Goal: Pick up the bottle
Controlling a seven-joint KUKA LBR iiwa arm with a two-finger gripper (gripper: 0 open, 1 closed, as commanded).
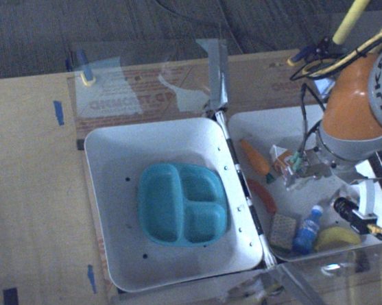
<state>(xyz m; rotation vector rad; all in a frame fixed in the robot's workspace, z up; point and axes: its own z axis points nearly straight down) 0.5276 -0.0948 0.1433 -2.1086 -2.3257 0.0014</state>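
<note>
The bottle [306, 231] is small and blue with a blue cap. It lies tilted near the front edge of the right bin [270, 121], between a sponge and a banana. My gripper [297, 170] hangs over the middle of the right bin, above and behind the bottle and apart from it. A small orange, white and green packet [281, 159] sits right beside the gripper on its left. I cannot make out whether the gripper touches the packet.
The right bin also holds a carrot [254, 158], a red pepper [262, 195], a grey-brown sponge [282, 229] and a yellow banana [337, 237]. In the left bin [109, 158] lies a teal divided plate [181, 203].
</note>
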